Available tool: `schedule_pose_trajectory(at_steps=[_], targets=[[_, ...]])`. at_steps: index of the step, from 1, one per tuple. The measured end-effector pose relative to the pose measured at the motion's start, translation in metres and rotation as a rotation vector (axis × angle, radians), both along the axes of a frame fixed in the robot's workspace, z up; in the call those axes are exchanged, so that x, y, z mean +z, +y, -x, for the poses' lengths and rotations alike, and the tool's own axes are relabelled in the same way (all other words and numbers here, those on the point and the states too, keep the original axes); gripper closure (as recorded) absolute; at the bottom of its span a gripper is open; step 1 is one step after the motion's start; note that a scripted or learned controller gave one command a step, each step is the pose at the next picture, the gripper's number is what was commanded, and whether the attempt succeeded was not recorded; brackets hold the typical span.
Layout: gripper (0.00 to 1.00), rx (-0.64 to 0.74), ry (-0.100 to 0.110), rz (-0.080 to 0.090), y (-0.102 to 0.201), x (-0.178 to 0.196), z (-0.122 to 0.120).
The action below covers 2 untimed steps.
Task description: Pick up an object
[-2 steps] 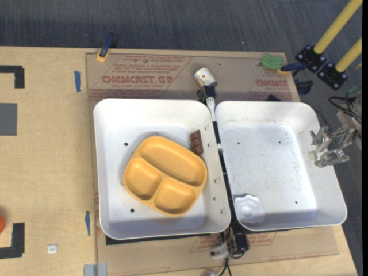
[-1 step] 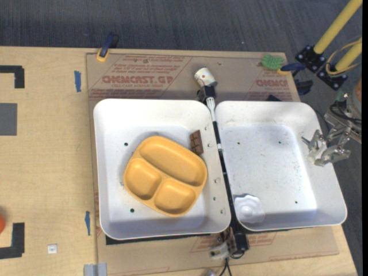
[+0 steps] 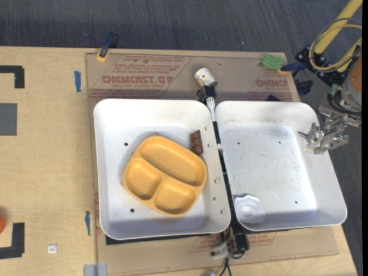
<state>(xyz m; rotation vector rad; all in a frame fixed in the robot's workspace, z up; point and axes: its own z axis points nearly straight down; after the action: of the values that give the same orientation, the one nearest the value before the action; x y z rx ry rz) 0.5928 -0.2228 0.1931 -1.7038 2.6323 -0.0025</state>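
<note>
A yellow divided plate (image 3: 165,174) lies in the left bin (image 3: 109,125), tilted toward the front right. A small brown bar (image 3: 196,142) rests against that bin's right wall, just beyond the plate. A whitish translucent object (image 3: 248,206) sits at the front left of the right bin (image 3: 322,206). My gripper (image 3: 325,137) hangs over the right rim of the right bin, far from all three objects, with nothing seen between its metal fingers.
The bins stand on a cardboard sheet (image 3: 144,73) on a wooden bench. A white and black clamp (image 3: 205,82) sits behind the seam between the bins. Yellow cables (image 3: 336,33) hang at the back right. A green clip (image 3: 270,62) and a blue-yellow clip (image 3: 106,46) hold the cardboard.
</note>
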Motion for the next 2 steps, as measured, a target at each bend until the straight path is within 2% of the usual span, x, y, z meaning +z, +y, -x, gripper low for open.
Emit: schedule_pose_trajectory(at_steps=[1, 2], targets=[[1.0, 0.34, 0.0, 0.001, 0.0, 0.0393, -0.007], [1.0, 0.82, 0.0, 0.002, 0.0003, 0.0338, -0.0099]])
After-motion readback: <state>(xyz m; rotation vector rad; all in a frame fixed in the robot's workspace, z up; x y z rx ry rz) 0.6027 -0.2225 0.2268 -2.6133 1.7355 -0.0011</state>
